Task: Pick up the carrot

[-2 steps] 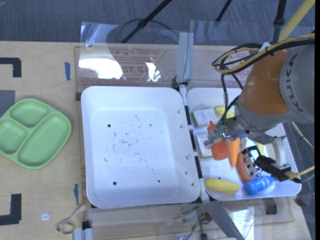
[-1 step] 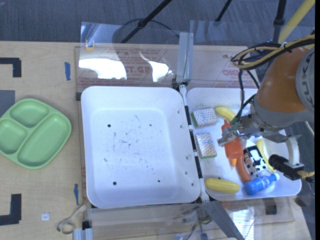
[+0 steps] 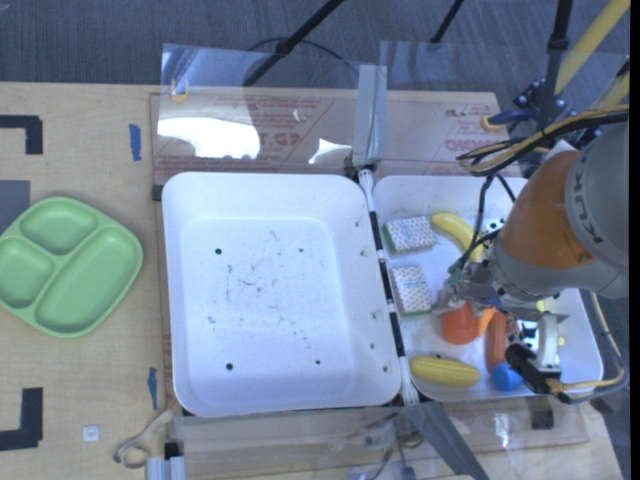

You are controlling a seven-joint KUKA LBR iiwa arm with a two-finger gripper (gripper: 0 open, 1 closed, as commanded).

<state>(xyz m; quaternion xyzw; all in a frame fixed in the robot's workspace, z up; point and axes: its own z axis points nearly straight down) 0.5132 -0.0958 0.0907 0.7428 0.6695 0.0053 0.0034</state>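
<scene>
The carrot [image 3: 495, 336] lies in the right bin [image 3: 590, 363], toward that bin's five o'clock, a short orange stick running roughly twelve to six, with a rounder orange thing [image 3: 459, 325] touching it at its nine o'clock; the table [image 3: 80, 118] is pale wood and carries everything, with black marks and blue tape bits on its left part; the left bin [image 3: 270, 288], white and shallow, takes the middle of the table, its floor bare but for faint scuffs; the right bin sits just beside it at three o'clock, the two rims touching; the arm [image 3: 560, 218], grey with its orange band, comes in from three o'clock and hangs over the right bin; a green divided plate [image 3: 65, 266] rests on the table at nine o'clock, well apart from the bins; the tool [image 3: 468, 290] sits low over the right bin, just at the carrot's eleven o'clock, and whether it is apart or together I cannot tell; a yellow banana-like piece [image 3: 452, 228] lies at the bin's twelve o'clock; another yellow piece [image 3: 444, 371] lies at its seven o'clock; two patterned square packets [image 3: 410, 234] [image 3: 410, 288] lie along its left wall; a small blue piece [image 3: 506, 377] sits just below the carrot.
</scene>
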